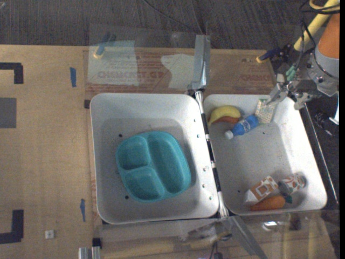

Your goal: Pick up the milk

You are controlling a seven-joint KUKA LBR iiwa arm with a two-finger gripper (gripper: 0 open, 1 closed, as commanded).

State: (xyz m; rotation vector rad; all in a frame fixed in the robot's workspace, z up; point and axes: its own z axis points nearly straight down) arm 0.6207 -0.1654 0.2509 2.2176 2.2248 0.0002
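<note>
The milk is a small white carton with orange markings. It lies on its side at the front of the right bin, between an orange carrot and a small can. My gripper hangs over the bin's back right corner, far from the milk. Just below its tip is a small speckled packet; I cannot tell whether the packet is touched or held.
A yellow banana and a blue bottle lie at the back of the right bin. A teal divided plate sits in the left bin. A metal divider stands behind the bins.
</note>
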